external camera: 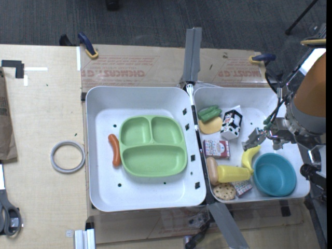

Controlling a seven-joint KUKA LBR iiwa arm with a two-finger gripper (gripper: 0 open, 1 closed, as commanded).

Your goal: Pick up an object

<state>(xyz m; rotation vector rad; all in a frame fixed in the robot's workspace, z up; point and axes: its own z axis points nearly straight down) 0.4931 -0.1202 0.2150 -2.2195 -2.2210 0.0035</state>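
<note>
Camera view | jaws (255, 138) just above banana (251, 156) | apart

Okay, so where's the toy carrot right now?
The carrot lies in the left bin of the camera view, on the bin floor just left of the green divided plate, well apart from the pile of toys in the right bin.

Right bin crowded, left bin roomier

Toys and a blue bowl (275, 174) pack the right bin (249, 95); the left bin (98, 149) has bare floor around its green tray (153, 145).
</note>
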